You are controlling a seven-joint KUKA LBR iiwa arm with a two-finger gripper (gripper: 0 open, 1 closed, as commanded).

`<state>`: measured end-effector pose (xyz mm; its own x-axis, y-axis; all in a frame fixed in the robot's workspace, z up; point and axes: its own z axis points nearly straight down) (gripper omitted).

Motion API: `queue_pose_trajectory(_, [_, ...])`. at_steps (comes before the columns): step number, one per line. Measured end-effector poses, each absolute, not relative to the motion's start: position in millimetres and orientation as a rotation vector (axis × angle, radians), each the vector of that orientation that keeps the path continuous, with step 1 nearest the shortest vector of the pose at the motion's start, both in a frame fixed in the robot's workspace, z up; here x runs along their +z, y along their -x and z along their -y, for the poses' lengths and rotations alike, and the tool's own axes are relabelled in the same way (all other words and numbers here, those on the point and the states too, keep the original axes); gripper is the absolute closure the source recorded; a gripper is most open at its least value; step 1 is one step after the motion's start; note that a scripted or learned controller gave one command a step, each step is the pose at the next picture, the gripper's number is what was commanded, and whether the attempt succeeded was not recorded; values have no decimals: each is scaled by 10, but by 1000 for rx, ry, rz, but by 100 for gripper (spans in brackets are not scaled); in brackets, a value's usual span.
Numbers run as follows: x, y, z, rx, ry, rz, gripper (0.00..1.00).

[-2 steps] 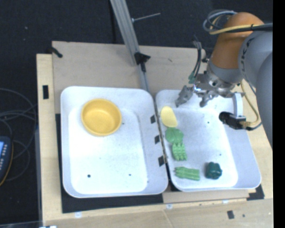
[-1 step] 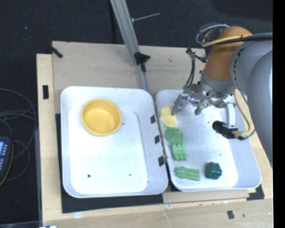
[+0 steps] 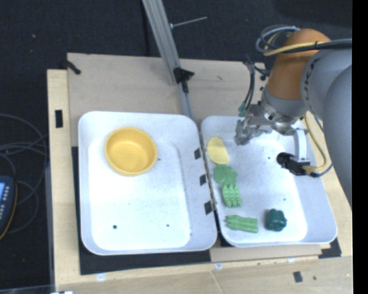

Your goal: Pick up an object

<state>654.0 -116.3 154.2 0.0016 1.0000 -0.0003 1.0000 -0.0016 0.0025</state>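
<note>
Now the gripper hangs over the right bin near its far edge, whether open or shut I cannot tell, and it would best drop straight onto the yellow piece just beside it, clear of the green ones.

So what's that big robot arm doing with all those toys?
The robot arm's gripper hangs over the right bin, near its back edge, trying to pick something up. It holds nothing yet. Closest is a pale yellow piece; green toys lie further forward. A yellow bowl sits in the left bin.
</note>
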Motion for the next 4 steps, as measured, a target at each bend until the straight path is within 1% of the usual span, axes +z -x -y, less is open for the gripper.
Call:
queue_pose_trajectory(1, [2174,-6522,1193,6,-2219,-2217,100])
queue_pose_trajectory(2, [2633,-6495,1137,5,-2219,-2218,100])
queue_pose_trajectory(3, [2963,-6500,1144,4,-2220,-2219,100])
queue_pose_trajectory(4, [2961,-6178,724,2,-2219,-2224,100])
